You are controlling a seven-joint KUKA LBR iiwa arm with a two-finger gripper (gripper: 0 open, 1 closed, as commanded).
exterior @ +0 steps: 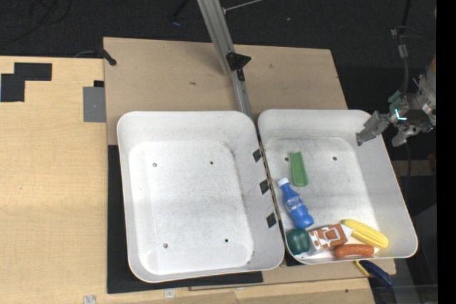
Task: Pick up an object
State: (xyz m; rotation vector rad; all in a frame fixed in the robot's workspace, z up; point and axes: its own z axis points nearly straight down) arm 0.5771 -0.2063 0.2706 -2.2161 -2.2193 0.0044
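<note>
two shallow white bins sit side by side on the bench, and the gripper (385, 129) hangs at the far right, over the upper right corner of the right bin (335, 126). its two dark fingers (370, 129) point down and to the left and stand a little apart, with nothing between them. everything loose lies in the right bin, well apart from the gripper. a green block (298, 169) lies near the bin's middle, lengthwise toward the camera. just below it a blue bottle (294, 203) lies on its side with its white cap toward the block, close to the wall shared with the left bin (142, 126). along the near edge a dark green cup (298, 241) sits in the corner, next to an orange and white packet (328, 236), a sausage (353, 250) and a yellow corn cob (365, 233), all crowded together. a grey metal rail (214, 21) slants across the bench behind the bins.
</note>
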